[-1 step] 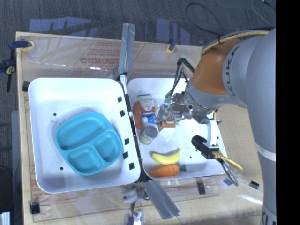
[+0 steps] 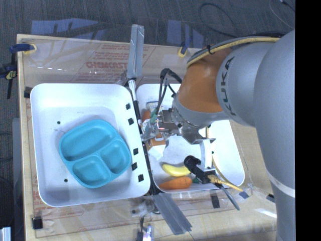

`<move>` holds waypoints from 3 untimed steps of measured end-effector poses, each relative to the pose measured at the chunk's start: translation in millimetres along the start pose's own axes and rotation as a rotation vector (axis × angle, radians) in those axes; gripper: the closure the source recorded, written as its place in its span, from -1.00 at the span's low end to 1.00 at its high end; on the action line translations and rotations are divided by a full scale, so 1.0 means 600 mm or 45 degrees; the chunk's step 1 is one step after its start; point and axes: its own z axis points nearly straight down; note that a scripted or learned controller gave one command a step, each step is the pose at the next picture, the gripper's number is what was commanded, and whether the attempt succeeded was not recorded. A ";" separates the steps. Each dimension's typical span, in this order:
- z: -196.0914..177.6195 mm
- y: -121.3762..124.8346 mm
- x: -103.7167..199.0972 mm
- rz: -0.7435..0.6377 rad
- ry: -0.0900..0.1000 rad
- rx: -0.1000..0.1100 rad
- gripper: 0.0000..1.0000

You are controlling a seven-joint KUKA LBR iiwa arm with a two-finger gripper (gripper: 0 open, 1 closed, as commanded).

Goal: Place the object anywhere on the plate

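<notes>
Glossy blue three-compartment plate [image 2: 95,152], curved yellow banana [image 2: 175,169]; grip of hand [image 2: 152,127] unclear.

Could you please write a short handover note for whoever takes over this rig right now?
Gripper: low in the right bin, by its left wall; the arm hides whether it holds anything.
Things: the blue three-compartment plate lies in the left bin. A banana and a carrot lie side by side at the right bin's near end.
Done: nothing is on the plate yet.
Left: grasp an object, carry it across to the left bin and set it on the plate.
</notes>
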 end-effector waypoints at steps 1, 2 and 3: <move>0.047 0.019 -0.049 0.375 -0.001 0.002 1.00; 0.046 0.067 0.043 0.209 0.000 0.000 1.00; 0.045 0.067 0.042 0.209 -0.001 -0.001 -1.00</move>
